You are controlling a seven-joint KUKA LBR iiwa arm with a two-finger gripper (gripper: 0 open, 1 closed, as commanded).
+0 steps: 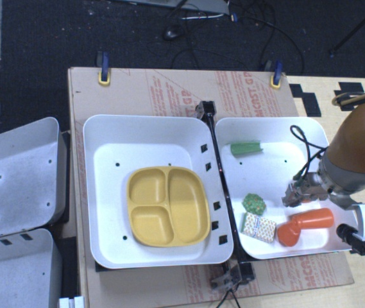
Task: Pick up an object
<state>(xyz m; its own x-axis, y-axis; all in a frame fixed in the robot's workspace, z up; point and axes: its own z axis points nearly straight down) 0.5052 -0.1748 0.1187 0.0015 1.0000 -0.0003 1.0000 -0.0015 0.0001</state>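
The right bin (278,132) holds several objects. A green bar (245,148) lies near its far wall. Toward the front sit a small round green item (254,203), a white patterned packet (260,227) and an orange bottle-shaped object (304,225). My gripper (299,196) reaches in from the right and hangs low, just above the orange object's upper end and to the right of the round green item. Its tip is a dark cluster partly hidden by the wrist.
The left bin (105,140) carries a yellow divided plate (168,205). A black divider (217,172) runs between the bins. A cable (303,147) loops over the right bin's far right corner. White trays (15,172) lie off the bench to the left.
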